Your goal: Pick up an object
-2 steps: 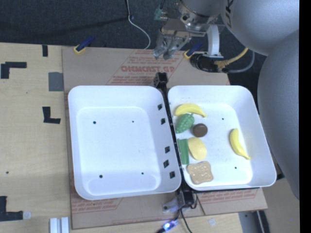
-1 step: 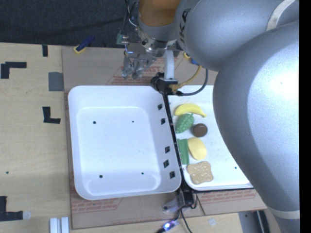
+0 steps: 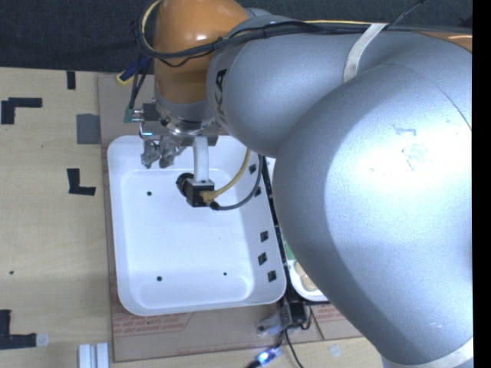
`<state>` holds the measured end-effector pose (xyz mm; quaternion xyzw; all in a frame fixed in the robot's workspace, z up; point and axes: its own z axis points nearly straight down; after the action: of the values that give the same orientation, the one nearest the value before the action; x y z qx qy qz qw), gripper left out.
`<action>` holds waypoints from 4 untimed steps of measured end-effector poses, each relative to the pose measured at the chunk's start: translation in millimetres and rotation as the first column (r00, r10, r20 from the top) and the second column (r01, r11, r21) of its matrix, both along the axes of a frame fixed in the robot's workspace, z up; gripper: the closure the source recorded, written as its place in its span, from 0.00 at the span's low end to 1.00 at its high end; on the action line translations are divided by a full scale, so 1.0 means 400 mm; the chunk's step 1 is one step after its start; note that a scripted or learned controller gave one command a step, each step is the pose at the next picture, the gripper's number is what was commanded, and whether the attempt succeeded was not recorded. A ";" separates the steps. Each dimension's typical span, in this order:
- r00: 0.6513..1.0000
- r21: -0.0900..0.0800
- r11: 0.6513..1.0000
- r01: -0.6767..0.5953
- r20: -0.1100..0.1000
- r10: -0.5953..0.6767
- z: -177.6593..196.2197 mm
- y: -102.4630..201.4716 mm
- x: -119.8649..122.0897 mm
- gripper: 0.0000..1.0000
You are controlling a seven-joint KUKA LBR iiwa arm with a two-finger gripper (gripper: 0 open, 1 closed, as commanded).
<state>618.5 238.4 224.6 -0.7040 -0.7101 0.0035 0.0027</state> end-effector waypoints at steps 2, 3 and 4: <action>1.000 0.007 1.000 0.004 0.026 -0.004 0.759 -0.012 0.090 1.00; 1.000 -0.006 1.000 0.008 -0.008 -0.008 0.311 -0.014 0.121 1.00; 1.000 0.008 1.000 0.004 0.026 -0.004 0.806 -0.012 0.041 1.00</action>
<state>634.9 233.5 547.1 -0.7055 -0.7087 -0.0084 -0.0036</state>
